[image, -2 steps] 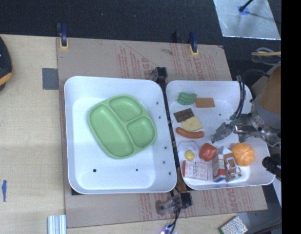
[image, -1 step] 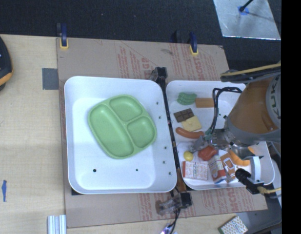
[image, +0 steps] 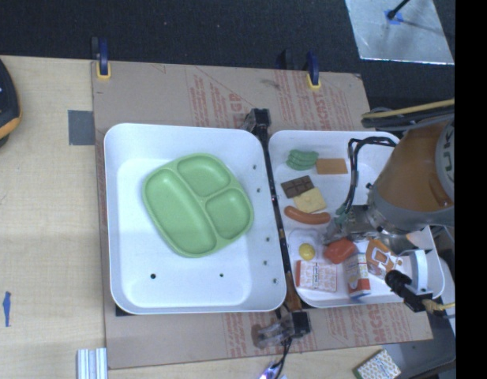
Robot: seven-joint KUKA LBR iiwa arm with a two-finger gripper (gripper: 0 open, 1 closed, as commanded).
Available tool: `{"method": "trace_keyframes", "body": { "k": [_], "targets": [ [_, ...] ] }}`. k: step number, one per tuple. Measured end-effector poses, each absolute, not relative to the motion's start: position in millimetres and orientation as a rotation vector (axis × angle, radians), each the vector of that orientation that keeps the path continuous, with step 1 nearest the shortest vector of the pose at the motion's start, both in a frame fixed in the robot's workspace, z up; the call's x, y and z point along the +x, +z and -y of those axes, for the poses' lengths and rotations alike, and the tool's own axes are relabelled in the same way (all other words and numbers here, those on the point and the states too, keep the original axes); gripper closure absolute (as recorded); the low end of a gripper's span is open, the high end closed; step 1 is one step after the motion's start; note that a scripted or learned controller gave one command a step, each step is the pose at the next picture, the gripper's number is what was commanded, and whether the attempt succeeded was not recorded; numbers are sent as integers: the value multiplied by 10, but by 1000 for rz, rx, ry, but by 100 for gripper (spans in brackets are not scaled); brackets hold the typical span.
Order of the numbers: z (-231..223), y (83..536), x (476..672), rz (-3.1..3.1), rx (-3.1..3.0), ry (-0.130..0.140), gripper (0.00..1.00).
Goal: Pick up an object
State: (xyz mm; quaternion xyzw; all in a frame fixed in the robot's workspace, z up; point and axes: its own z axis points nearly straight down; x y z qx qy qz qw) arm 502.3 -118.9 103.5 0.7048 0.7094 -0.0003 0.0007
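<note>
Toys sit jumbled in the right bin (image: 284, 212), so the gripper (image: 343, 231) hangs low over the red tomato-like piece (image: 339, 250), probably targeting it. Grip state, honestly can't tell.

Green divided plate (image: 197, 204) in left bin (image: 125, 283), gripper (image: 347, 229) over right bin (image: 279, 144)

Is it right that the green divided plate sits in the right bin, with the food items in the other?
Not quite. The camera view shows the green divided plate in the left bin; the food items are in the right bin.
</note>
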Motion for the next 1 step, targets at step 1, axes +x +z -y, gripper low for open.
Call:
{"method": "trace_keyframes", "body": {
  "k": [1],
  "targets": [
    [477, 1978, 5815, -2231, 2202, 15, 100]
  ]
}}
